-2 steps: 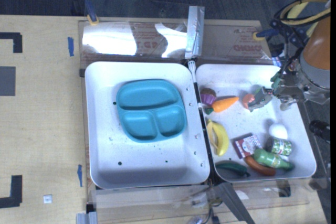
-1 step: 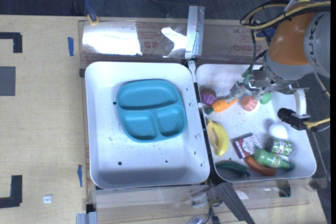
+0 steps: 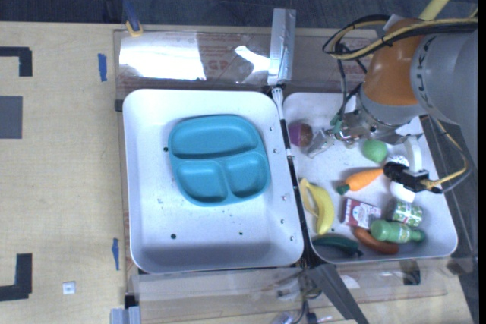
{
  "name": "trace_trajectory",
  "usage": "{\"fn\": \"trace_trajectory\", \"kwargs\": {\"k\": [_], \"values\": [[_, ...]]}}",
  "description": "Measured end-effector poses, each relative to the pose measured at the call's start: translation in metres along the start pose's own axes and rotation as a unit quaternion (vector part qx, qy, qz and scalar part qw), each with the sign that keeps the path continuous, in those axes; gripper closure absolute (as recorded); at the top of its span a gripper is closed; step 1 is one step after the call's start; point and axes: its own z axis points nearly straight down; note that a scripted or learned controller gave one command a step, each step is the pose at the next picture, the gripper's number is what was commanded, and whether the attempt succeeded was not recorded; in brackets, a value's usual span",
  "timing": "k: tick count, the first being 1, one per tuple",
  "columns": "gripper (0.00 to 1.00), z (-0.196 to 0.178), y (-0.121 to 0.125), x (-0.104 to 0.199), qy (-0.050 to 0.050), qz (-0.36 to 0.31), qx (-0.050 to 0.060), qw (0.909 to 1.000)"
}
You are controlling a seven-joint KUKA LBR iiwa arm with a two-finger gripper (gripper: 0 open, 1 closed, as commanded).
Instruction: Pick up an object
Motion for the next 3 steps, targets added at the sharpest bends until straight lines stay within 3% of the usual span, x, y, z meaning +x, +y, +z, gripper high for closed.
{"fn": "trace_trajectory", "kwargs": {"k": [1,2,3], "values": [[0.0,0.0,0.0,0.0,0.0,0.0,0.0,1.0],[0.0,-0.001,-0.098,-0.016,-0.001,0.075,0.0,0.9972],[1.0,-0.012,-0.096,-0.016,-0.002,0.075,-0.003,0.9972]]}}
